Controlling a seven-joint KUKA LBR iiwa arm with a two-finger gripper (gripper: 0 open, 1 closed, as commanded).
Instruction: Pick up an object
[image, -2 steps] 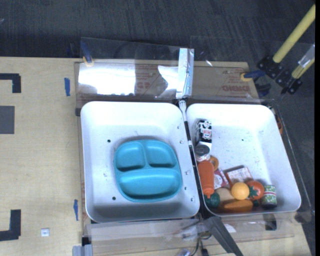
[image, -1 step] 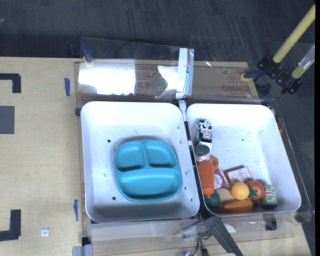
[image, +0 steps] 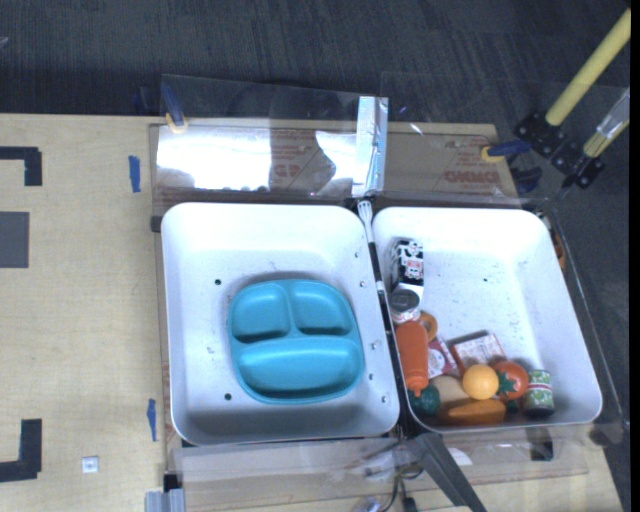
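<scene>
— On the tabletop (image: 80, 300), two white bins side by side. In the left bin (image: 190, 230), one blue divided plate (image: 295, 335), flat, near the middle.
— And the right bin (image: 500, 240), on the arm's side?
— Small toys heaped along its left wall and near corner, probably slid there: orange carrot-like piece (image: 411, 355), orange ball (image: 480, 381), black-and-white piece (image: 408, 262) apart, farther up the wall.
— State of the jaws?
— Cannot tell, so no placing anything relative to them. Likely easiest pick: the ball, sitting on top.
</scene>
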